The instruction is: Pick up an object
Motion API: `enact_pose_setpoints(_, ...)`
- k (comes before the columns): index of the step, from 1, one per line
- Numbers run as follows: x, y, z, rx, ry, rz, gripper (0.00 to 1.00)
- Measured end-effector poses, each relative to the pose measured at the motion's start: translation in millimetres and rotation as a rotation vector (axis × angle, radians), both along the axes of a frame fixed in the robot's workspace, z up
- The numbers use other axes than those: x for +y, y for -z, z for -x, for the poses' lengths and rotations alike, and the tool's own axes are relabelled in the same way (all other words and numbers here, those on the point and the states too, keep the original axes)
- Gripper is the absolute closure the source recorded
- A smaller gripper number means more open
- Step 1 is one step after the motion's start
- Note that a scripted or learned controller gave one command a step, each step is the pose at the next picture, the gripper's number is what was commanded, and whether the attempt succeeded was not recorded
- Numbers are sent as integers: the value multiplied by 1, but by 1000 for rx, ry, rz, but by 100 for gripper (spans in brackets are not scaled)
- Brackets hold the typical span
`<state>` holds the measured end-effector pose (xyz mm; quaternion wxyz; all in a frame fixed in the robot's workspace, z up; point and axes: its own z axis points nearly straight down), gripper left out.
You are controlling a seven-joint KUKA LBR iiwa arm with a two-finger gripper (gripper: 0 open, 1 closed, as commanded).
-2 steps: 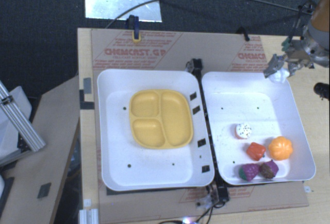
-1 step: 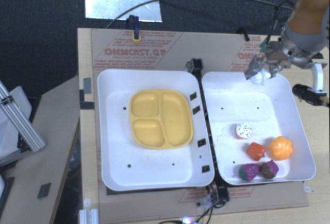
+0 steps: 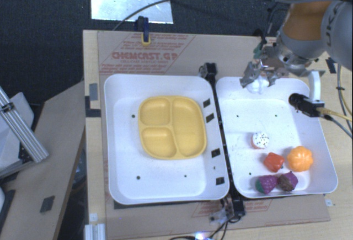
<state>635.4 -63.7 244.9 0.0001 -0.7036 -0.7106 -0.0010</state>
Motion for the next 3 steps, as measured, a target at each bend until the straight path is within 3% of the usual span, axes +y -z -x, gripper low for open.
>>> enact_pose_setpoints(1, 48, 3, 2, 1, 1, 0, 100)
enact_pose_setpoints(3, 154, 29, 35, 3, 1, 0, 100)
